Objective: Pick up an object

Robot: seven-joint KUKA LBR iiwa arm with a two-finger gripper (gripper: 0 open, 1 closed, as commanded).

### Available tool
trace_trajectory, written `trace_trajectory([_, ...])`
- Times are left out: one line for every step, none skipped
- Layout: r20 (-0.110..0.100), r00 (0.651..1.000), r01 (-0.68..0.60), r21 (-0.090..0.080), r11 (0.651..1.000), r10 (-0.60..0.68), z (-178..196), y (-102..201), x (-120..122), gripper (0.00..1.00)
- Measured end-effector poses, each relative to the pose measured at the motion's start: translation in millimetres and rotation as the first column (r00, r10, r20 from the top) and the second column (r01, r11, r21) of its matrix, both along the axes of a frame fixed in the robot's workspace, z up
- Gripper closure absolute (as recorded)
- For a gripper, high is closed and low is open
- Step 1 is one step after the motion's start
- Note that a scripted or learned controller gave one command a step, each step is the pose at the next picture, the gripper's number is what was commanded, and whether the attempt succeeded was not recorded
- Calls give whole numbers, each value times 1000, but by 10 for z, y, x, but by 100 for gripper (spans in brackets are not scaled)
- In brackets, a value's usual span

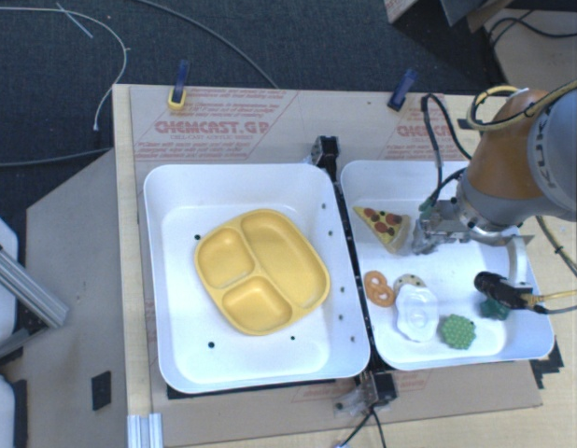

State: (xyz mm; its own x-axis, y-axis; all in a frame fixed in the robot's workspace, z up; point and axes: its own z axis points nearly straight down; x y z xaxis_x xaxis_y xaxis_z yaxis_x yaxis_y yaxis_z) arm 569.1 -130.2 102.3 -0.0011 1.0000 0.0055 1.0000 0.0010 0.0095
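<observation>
The toy pizza slice [384, 225] lies in the right bin [522, 343], near its far left corner, long axis slanting, its tip pointing to the lower right toward the gripper [427, 236]. The gripper stands just beside that tip (whether its fingers are parted or closed I cannot tell). Nearer than the slice lie a pretzel [379, 288], a white piece [417, 313] and a green broccoli-like toy [457, 331]. Left of the slice, the other bin [167, 250] holds a yellow divided tray [260, 270].
</observation>
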Motion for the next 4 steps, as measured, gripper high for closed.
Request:
trace_trajectory([-5,1000,0,-6,1000,0,434,3,38,100])
trace_trajectory([-3,1000,0,-7,1000,0,1077,-25,53,100])
trace_trajectory([-4,1000,0,-6,1000,0,1413,-23,65,100])
trace_trajectory([-10,1000,-6,-2,1000,6,1486,554,25,100])
